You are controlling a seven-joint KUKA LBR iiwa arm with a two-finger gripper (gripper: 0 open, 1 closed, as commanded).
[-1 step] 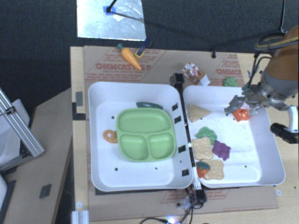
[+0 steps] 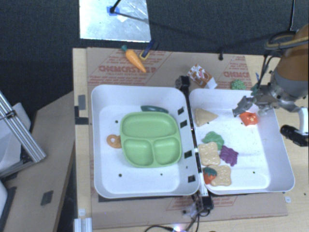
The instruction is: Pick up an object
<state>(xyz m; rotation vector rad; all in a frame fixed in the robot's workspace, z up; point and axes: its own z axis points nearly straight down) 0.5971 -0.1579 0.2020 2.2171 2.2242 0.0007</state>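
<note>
Camera view is showing the gripper hanging over the upper right part of the right bin, with its grey fingers standing apart; one finger is pointing left and a small red-orange object is lying just under and beside the tips, but I cannot tell if it is really between them. The arm is reaching in from the right, with its orange band above the wrist. In the same bin a pale triangular piece is lying near the left wall, and lower a green leafy piece, a beige toast-shaped piece, a purple lumpy piece and another toast-shaped piece with something red are sitting close together. The left bin is holding a smooth green divided plate, and a small brown ring is touching its left edge. Behind the bins, on the cardboard sheet, red printed letters are reading something like "CHEMCAST", and an orange carrot toy is lying there. A small red-and-white packet is standing near the bins' back edge, its writing too small to read.
</note>
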